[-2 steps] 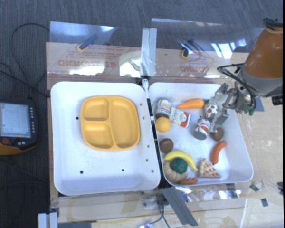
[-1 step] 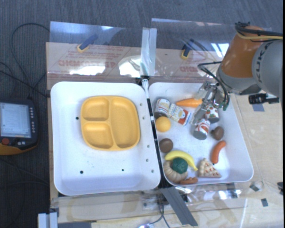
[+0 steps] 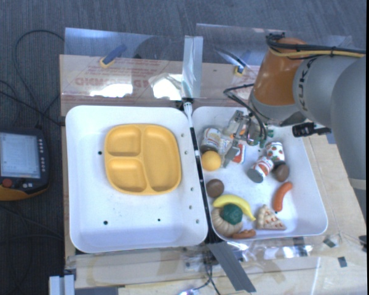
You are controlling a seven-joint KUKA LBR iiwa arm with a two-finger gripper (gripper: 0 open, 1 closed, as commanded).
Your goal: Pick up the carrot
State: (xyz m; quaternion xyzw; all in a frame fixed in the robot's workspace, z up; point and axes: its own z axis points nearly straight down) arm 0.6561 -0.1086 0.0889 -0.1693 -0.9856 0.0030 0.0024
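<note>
Camera view shows my end effector (image 3: pixel 245 129) low over the back of the right bin (image 3: pixel 307 165), among a silver can (image 3: pixel 214 141), a red-and-white can (image 3: pixel 269 157) and a small red carton (image 3: pixel 236 153). I cannot tell how far it is open, and I see nothing held in it.

What I take for the carrot (image 3: pixel 282 196) is the orange-red, tapered piece lying bare on the bin floor, right of centre, between a brown ball (image 3: pixel 281 172) and a pizza slice (image 3: pixel 270 218), well apart from me. It looks like a toy: probably light, stiff and smooth, so apt to roll or slip. I would close across its thicker middle, square to its long axis.
</note>
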